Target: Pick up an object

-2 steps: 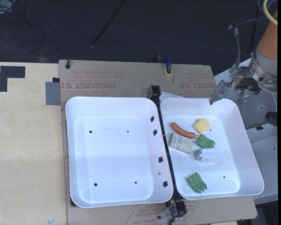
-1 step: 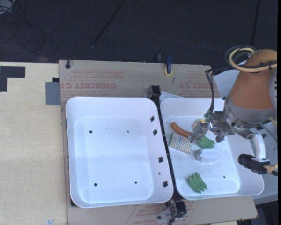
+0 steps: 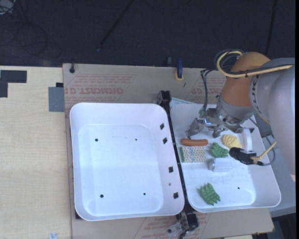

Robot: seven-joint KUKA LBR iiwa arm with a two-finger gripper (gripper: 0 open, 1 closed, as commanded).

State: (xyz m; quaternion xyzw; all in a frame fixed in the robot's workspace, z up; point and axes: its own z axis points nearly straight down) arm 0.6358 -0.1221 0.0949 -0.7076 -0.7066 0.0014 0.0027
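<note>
Over the right bin (image 3: 269,195), gripper (image 3: 205,126) hangs above sausage (image 3: 194,142).

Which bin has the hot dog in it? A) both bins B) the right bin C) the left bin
B: the hot dog lies in the right bin, beside the other toys, near the wall it shares with the left bin.
</note>
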